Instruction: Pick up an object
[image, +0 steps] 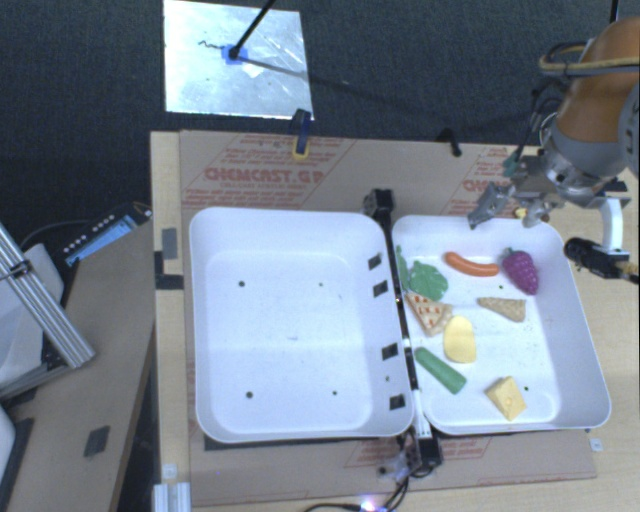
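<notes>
The toy hot dog (471, 264) lies near the far rim of the right bin (575, 330), just beside the purple grape bunch (520, 270) and nearest of all the play foods to the pincer (508, 203), which hangs above that rim with nothing between its fingers; whether they stand apart or together I cannot tell. A sound approach, I judge, is to descend straight over the sausage's middle, fingers straddling its narrow width. Keep clear of the grapes and the green leaf (428, 279) on either side.
</notes>
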